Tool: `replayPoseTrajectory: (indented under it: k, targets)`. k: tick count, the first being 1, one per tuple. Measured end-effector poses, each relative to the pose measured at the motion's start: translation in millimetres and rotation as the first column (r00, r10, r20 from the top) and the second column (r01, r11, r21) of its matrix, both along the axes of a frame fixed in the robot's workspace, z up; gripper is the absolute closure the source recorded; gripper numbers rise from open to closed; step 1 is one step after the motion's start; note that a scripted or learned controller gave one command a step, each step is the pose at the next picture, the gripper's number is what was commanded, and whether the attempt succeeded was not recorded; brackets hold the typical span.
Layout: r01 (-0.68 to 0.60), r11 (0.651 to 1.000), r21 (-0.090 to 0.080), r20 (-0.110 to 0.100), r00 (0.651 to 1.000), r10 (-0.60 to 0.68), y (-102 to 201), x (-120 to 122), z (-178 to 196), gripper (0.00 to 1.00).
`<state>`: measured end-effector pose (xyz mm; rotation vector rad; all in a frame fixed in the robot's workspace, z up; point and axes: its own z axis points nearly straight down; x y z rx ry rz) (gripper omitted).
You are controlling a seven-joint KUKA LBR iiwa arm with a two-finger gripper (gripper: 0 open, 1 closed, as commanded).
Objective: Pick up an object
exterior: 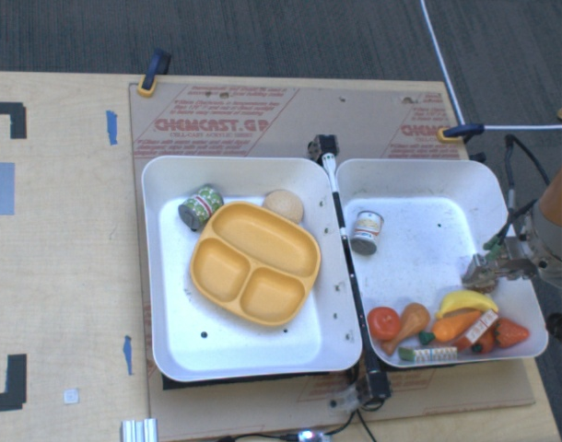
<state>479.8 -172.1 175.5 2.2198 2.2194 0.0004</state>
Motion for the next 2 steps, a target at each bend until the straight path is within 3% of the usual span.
replayPoseTrajectory:
  k: [1,2]
  targets:
    - [-0.002,1.000,0.002,0.001,1.000,0.002,67.1,0.6,22.4,1.00]
    - [-0.002,1.000,0.001,0.000,1.000,0.002,66.6,0.4,22.4,0.00]
